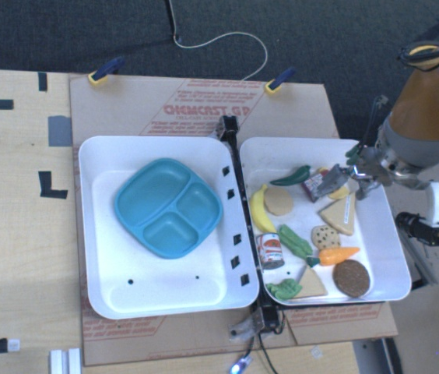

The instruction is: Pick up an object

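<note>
Mixed toy food (313, 240) in right bin (383, 287)

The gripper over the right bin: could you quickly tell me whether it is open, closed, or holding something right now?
Gripper: over the right bin among the toy food; open or closed cannot be told.

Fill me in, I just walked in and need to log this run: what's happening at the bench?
A grey arm reaches in from the right, its gripper low over the far part of the right bin, among toy food: a banana, a carrot, a small can. Nothing visibly sits between its fingers. The left bin holds a blue divided plate.
</note>
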You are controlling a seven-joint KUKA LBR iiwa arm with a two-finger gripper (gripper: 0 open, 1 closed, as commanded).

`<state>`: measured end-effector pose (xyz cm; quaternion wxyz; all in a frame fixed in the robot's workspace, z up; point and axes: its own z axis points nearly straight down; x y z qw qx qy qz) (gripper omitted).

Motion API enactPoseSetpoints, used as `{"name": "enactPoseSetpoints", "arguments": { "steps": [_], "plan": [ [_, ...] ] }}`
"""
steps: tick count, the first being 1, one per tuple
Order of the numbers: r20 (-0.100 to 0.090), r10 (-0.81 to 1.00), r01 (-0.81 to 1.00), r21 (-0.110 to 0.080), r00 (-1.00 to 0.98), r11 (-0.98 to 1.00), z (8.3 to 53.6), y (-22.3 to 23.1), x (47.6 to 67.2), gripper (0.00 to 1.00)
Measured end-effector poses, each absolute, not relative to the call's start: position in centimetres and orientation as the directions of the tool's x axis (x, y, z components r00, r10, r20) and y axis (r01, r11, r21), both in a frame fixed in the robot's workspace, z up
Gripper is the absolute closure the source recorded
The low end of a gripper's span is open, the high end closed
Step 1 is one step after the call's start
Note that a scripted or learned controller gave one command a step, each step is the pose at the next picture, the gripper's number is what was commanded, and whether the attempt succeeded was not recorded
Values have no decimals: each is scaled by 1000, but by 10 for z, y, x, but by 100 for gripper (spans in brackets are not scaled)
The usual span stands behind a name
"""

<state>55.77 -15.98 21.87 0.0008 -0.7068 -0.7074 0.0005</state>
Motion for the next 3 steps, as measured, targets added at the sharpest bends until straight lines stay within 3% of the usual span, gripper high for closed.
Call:
{"name": "enactPoseSetpoints", "arguments": {
  "steps": [1,2,3],
  "plan": [
    [1,1000,1000,5,-4,4,305,-117,496,0],
    [0,1000,1000,-2,-3,3,310,-119,497,100],
    [2,1000,1000,-6,-7,7,275,-50,483,100]
  ]
}}
